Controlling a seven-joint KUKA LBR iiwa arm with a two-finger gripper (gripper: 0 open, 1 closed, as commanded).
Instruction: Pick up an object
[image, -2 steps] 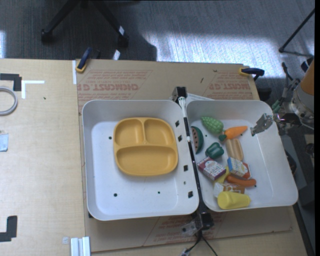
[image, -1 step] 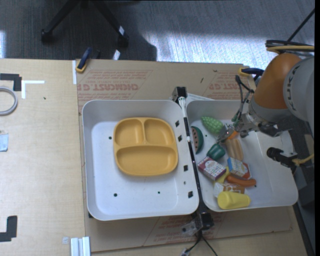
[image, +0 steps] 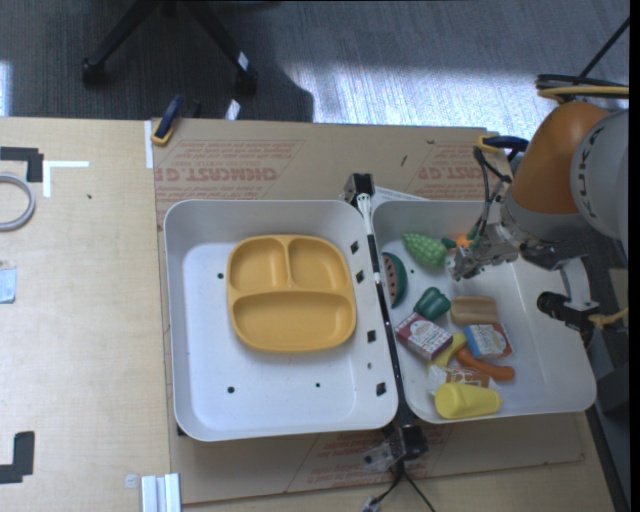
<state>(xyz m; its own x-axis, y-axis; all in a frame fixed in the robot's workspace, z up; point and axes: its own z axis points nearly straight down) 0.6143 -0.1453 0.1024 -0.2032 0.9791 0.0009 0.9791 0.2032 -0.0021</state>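
The grey arm with the orange band (image: 560, 160) enters from the right and reaches down into the right-hand shallow white bin (image: 545, 375). Its two-finger gripper (image: 466, 262) sits low over the upper part of that bin, just right of a bumpy green toy vegetable (image: 424, 249) and just above a tan block-shaped toy (image: 474, 309). Whether the gripper is wide, narrow or clamped on anything cannot be told at this resolution (the tip is small and dark against the clutter).

The candidate objects all lie in the right bin:
- a round green-and-red slice-shaped toy (image: 393, 278) against the left wall;
- a dark green cup-like toy (image: 432, 301) near the bin's middle;
- a red-and-white printed box (image: 424, 337) below it;
- a blue-and-white packet (image: 486, 341) beside the box;
- an orange carrot-like toy (image: 488, 367) touching the packet's lower edge;
- a yellow cylindrical plastic toy (image: 465, 401) nearest the front wall.

The left-hand shallow white bin (image: 200, 380) holds a yellow three-compartment plastic plate (image: 291, 292), lying flat near its centre. Both bins rest on a sheet of brown printed cardboard (image: 250, 165).
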